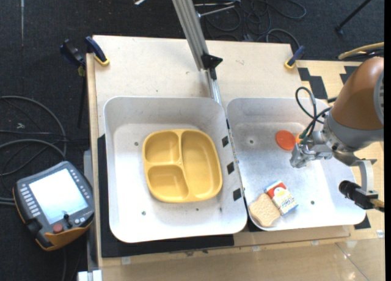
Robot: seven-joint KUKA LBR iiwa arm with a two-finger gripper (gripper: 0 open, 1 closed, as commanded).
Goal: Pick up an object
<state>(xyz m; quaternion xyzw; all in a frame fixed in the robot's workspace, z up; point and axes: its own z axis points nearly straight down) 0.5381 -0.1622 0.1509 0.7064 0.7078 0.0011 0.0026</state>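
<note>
Pincer [297,159], its grip state unreadable, hangs low in the right bin [244,112] beside an orange disc [284,139].

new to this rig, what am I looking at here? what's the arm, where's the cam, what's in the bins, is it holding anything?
One camera, fixed above the bench and looking down at a slant. The grey arm with the orange band reaches in from the right of the picture; it is a KUKA iiwa with a two-finger gripper at its tip. Two shallow white bins sit side by side. The left bin holds a yellow divided plate with three compartments. The right bin holds an orange round piece just beside the gripper, plus a slice of toast and a small red and white carton touching each other near the front edge. Nothing is visibly between the fingers, so I would not call anything held. The device at lower left is a handheld control pendant.
</note>
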